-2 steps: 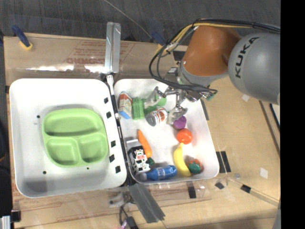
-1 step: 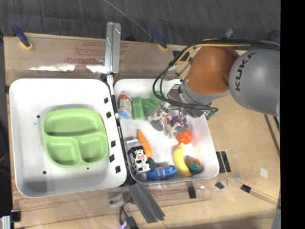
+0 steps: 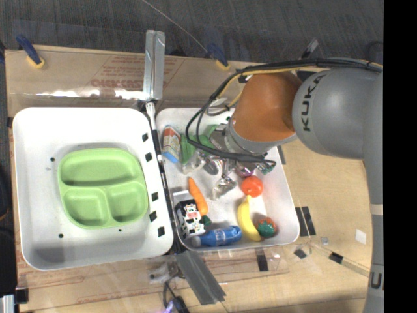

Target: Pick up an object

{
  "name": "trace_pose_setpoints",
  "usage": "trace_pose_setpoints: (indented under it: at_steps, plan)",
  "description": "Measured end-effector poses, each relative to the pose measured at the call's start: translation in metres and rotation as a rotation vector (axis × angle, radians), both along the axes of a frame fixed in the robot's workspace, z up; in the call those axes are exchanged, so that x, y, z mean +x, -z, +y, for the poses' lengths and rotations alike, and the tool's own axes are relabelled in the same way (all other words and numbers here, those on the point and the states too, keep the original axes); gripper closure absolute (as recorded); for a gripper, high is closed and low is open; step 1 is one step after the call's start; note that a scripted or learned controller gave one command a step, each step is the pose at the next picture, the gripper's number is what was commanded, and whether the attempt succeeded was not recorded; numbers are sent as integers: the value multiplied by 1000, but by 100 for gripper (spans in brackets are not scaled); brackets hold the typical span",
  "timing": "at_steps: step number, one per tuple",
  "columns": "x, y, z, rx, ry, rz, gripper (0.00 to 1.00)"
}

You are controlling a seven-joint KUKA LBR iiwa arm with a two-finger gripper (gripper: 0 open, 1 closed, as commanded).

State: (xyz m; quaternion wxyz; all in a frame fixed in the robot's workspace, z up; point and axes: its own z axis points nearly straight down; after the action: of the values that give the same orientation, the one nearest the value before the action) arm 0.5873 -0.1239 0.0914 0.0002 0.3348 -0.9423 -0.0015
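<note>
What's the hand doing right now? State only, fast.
Hand: down in the right bin among the objects; whether it is open, shut or holding anything cannot be told.

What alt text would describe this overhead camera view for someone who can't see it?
A grey robot arm reaches into the right white bin, above a carrot, banana, orange ball and blue bottle. The left bin holds a green divided tray.
</note>
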Motion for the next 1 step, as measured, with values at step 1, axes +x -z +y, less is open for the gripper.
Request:
trace_pose_setpoints:
  at_steps: [1]
  plan:
    - [-56, 0, 24, -2, 144, -1, 0]
